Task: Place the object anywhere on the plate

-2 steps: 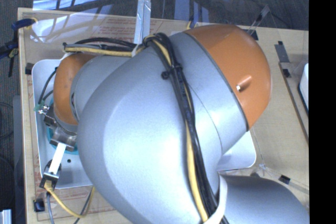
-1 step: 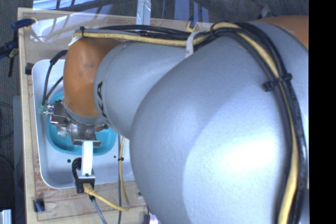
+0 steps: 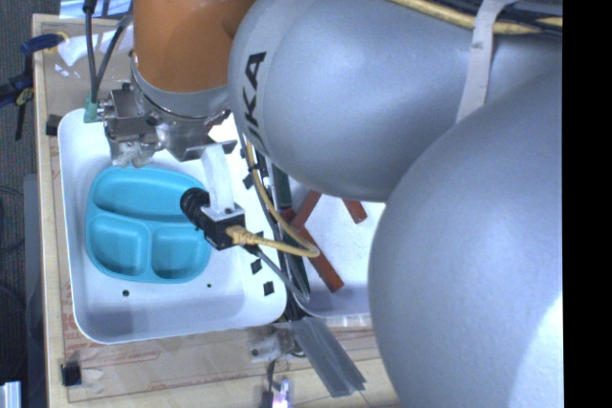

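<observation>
A light blue plate (image 3: 143, 225) with three compartments lies in the left white bin (image 3: 163, 311). My gripper (image 3: 134, 146) hangs over the plate's far edge, below the orange band (image 3: 191, 5) of the arm. Its metal body hides what is beneath it, and I see nothing held. A black connector with a tan cable (image 3: 215, 225) hangs over the plate's right side. Nothing lies in the plate's compartments that I can see.
The grey arm (image 3: 402, 139) covers most of the right bin (image 3: 349, 301). In the strip of that bin left uncovered lie reddish-brown sticks (image 3: 320, 244). The wooden bench edge (image 3: 172, 368) runs along the front, with a blue clamp (image 3: 38, 43) at the far left.
</observation>
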Controlling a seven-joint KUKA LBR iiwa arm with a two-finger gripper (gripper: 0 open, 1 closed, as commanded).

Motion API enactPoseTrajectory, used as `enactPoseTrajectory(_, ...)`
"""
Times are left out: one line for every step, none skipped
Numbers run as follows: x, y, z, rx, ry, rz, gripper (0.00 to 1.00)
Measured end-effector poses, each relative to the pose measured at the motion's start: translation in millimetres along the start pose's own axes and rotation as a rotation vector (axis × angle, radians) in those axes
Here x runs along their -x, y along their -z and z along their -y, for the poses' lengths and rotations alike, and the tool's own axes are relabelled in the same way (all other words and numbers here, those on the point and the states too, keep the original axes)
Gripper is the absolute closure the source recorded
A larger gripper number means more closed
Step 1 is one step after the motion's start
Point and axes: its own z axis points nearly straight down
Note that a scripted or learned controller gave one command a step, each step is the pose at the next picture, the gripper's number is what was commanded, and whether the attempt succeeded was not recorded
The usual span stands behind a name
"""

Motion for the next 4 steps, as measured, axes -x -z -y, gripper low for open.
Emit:
enactPoseTrajectory(22.2,-115.3,59.0,-0.008,-0.263,0.003,1.0)
enactPoseTrajectory(55.5,-100.9,15.9,-0.002,-0.11,0.001,1.0)
enactPoseTrajectory(19.2,-195.3,43.5,-0.008,-0.286,0.003,1.0)
enactPoseTrajectory(0.8,-161.3,54.6,-0.002,0.002,0.001,1.0)
